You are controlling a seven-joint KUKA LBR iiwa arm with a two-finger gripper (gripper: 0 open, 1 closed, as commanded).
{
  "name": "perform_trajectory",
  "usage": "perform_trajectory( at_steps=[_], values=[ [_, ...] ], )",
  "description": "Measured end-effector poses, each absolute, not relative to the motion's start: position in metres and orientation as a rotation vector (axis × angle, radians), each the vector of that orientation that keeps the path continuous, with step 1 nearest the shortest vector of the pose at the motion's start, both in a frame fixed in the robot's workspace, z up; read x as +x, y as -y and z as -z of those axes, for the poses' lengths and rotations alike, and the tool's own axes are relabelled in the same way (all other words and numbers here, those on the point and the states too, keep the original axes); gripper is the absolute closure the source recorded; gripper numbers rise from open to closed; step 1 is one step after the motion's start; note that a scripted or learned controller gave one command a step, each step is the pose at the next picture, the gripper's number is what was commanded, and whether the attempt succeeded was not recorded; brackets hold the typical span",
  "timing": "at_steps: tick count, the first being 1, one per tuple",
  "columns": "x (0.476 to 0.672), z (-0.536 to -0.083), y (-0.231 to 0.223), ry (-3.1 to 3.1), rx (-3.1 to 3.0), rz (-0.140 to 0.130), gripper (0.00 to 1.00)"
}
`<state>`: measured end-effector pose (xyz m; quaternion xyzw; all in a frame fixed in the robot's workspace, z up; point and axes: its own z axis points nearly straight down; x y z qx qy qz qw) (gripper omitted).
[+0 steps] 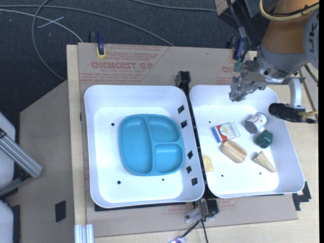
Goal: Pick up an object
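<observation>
Bench: pincer (238, 96) over right bin (288, 181) far rim; finger spread unclear; arm (288, 29) cropped top-right.

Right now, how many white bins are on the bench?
2. The left bin holds a blue plate; the right bin holds small toys. None seem hidden.

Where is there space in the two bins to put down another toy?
Left bin: a bare strip runs all round the blue plate. Right bin: bare floor along its near edge, below the bun and cone, and at the far left under the gripper. Its middle is crowded.
</observation>
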<state>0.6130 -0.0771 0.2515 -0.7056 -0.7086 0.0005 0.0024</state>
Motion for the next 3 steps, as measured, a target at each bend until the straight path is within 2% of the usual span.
perform_trajectory(
  at_steps=[1, 3],
  values=[
    [0.596, -0.236, 0.03, 2.223, -2.212, -0.001, 1.0],
    [0.545, -0.234, -0.06, 2.222, -2.212, -0.003, 1.0]
  ],
)
